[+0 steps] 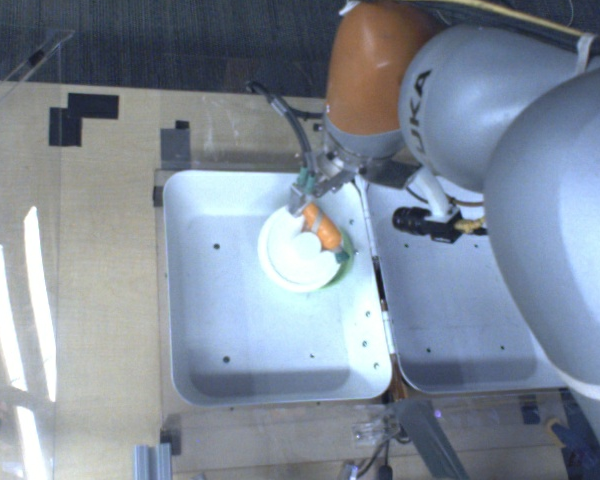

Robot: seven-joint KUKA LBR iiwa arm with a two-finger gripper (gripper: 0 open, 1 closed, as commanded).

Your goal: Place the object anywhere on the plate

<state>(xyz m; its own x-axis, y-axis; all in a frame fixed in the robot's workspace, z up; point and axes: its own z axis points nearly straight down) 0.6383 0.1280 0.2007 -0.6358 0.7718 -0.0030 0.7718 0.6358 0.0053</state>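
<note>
Looming closest, the grey arm [520, 138] with its orange band covers much of the right bin [450, 338]. Left of it sits the left bin [230, 338], holding a white plate [298, 258] with a green rim. On the plate's upper right part lies an orange object [325, 233]. Just above it hangs the gripper [308, 196]; whether its jaws are spread or closed, I cannot tell.

Robot lab: KUKA arm [480, 118], white bins [210, 318].
</note>
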